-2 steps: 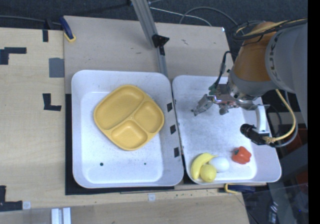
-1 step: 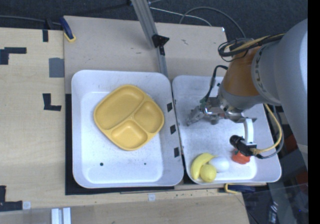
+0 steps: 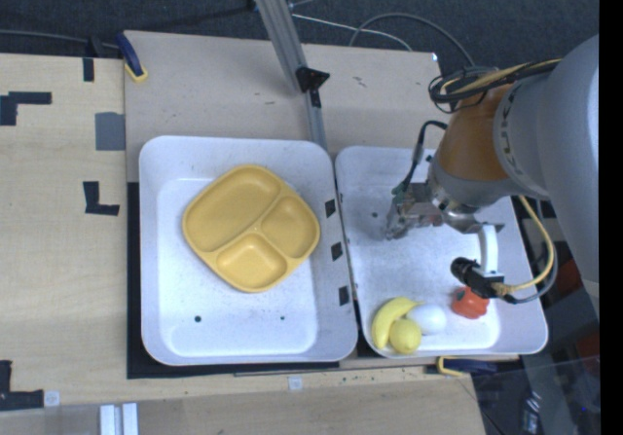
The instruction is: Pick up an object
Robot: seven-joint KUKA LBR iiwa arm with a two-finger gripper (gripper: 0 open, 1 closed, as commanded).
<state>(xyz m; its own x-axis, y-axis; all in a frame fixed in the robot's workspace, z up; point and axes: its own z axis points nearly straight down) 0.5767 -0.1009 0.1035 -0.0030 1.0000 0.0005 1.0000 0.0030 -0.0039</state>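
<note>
Grey arm (image 3: 545, 131) (orange band) bends down over right bin (image 3: 428, 277).

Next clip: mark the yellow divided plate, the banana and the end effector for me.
yellow divided plate (image 3: 251, 226): camera view, on the ridge where its compartments meet.
banana (image 3: 387, 317): camera view, on its curved middle, near corner of the right bin.
end effector (image 3: 396, 225): camera view, at its fingertips above the right bin's floor.

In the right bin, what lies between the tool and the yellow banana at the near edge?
In the camera view, only bare white bin floor separates the tool from the banana; the white egg and orange piece sit further right.
</note>
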